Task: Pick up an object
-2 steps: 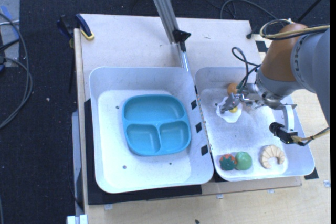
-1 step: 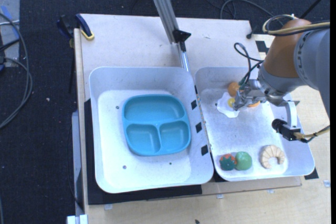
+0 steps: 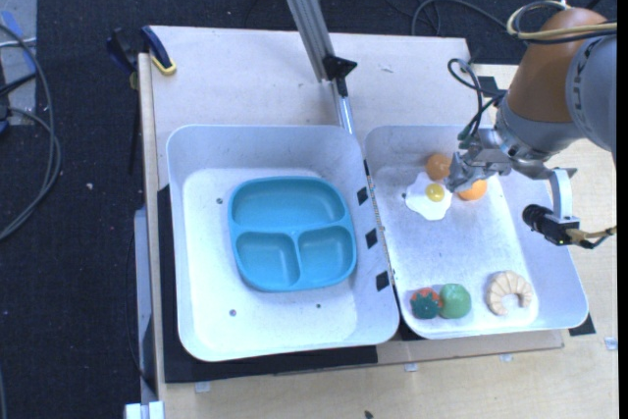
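Two white bins share the counter [image 3: 245,64]; in the right bin [image 3: 549,270], the claw [image 3: 469,174] hangs low between orange pieces [image 3: 438,165] beside a toy fried egg [image 3: 430,201]. Whether it grips anything cannot be told; nothing looks lifted yet.

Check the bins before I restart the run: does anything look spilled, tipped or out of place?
Nothing stands out. The blue divided tray lies flat in the left bin. The toy fried egg, orange pieces, green vegetable and shrimp all lie inside the right bin.
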Available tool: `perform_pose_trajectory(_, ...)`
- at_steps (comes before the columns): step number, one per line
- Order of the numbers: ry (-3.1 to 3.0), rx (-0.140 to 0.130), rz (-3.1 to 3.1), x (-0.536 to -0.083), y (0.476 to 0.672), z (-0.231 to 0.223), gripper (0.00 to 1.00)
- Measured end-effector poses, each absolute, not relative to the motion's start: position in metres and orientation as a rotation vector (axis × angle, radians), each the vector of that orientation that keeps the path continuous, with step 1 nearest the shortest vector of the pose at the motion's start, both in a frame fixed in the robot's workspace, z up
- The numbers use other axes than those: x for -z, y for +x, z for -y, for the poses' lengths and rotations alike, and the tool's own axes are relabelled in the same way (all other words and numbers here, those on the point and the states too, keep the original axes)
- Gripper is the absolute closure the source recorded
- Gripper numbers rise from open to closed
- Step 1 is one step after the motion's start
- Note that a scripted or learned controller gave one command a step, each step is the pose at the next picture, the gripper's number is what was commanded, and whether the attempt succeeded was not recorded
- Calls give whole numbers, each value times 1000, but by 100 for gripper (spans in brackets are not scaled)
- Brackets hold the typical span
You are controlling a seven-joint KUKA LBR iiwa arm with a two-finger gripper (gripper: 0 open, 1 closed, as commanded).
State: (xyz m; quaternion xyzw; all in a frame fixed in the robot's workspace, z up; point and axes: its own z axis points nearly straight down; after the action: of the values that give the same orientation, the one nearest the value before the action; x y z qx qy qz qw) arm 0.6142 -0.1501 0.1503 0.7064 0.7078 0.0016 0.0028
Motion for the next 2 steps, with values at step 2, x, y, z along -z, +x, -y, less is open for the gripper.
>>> perform_pose_trajectory(2, 2214, -5, -2221, -245, 617, 149, 100)
